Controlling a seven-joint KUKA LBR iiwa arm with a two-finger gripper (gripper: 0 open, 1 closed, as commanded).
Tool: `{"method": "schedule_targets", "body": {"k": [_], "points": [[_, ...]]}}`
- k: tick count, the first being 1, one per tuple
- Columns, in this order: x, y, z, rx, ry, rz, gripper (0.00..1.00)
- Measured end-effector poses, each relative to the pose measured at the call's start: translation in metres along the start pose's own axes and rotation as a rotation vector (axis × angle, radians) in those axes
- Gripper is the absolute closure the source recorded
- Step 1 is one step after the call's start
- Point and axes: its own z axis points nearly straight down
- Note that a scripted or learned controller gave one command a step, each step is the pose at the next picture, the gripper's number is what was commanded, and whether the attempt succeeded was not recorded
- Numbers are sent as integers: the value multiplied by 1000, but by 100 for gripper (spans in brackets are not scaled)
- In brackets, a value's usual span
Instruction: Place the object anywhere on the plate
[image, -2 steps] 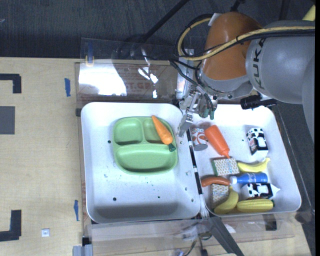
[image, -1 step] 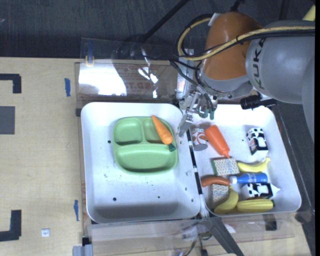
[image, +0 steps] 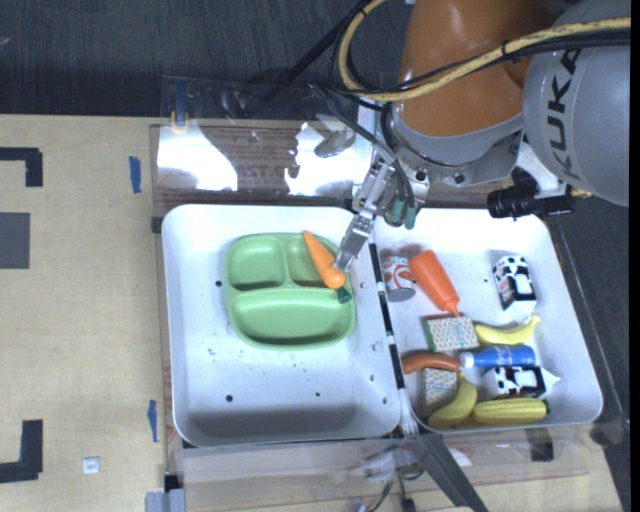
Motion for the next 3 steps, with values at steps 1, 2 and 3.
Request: {"method": "schedule_targets", "body": {"k": [1, 2, 3], "points": [[0, 0, 0, 0, 0, 0, 0], [-26, -74, -86, 0, -2, -51, 0], [35, -21, -26, 1, 2, 23, 0]]}}
